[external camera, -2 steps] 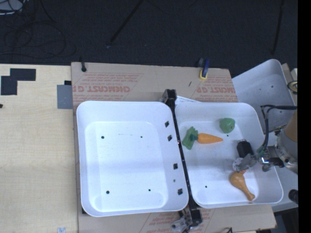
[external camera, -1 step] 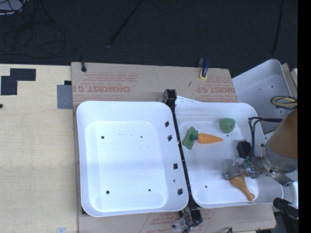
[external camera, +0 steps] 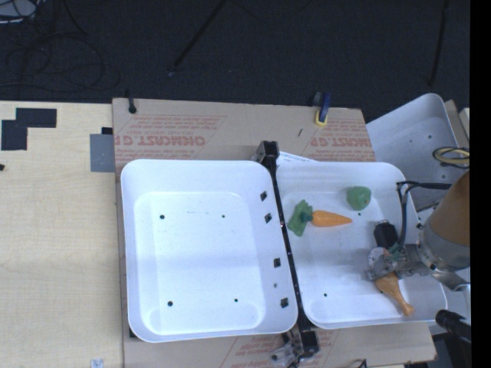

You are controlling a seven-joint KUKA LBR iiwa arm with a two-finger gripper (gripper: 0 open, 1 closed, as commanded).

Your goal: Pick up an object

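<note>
The right bin (external camera: pixel 337 313) holds a toy carrot (external camera: pixel 330 219) with a green leafy top (external camera: pixel 299 218) near its middle. A round green object (external camera: pixel 358 198) lies further back. A tan, club-shaped object (external camera: pixel 395 292) rests by the bin's front right corner. My gripper (external camera: pixel 381 263) is low over the right side of this bin, just above the tan object's near end, with a small black part (external camera: pixel 383 231) behind it. Whether it touches the tan object is unclear.
The left bin (external camera: pixel 138 205) sits beside the right one, with a black divider strip (external camera: pixel 280 236) between them. Both stand on a cardboard sheet (external camera: pixel 199 133). The grey arm (external camera: pixel 453 228) enters from the right.
</note>
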